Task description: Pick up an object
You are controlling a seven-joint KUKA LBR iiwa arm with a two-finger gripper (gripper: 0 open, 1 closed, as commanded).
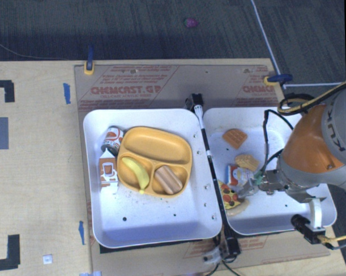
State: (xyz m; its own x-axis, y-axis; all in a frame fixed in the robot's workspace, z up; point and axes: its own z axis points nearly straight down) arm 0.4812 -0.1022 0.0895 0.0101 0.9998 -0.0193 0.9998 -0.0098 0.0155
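The arm [318, 149] reaches in from the right over the right-hand bin [278, 218], and its pincer [247, 188] is low in that bin's left part, down among a small cluster of toy food. Right by its tip lie a pizza slice [230, 197] with red and yellow topping and a small red-and-white packet [233, 174]; a ridged tan cracker-like piece [246, 161] sits just beyond, and an orange-brown biscuit [235, 137] lies further up the bin, apart from the others. Whether the pincer is apart or together I cannot tell, since the tip is small, blurred and merged with the clutter beneath it. Nothing can be seen lifted clear of the bin floor, so no object counts as picked yet. My judgement is that the task is at the grasp stage: the approach looks done, with the tool already at object level next to the pizza slice and packet, while the closing on one piece, the lift and any proof of a firm hold remain. The left bin [108, 222] holds a yellow divided plate [156, 142] carrying a banana [137, 174] and a sausage-like roll [169, 180], with a can [112, 140] and a small carton [108, 171] beside the plate; all are well apart from the arm.
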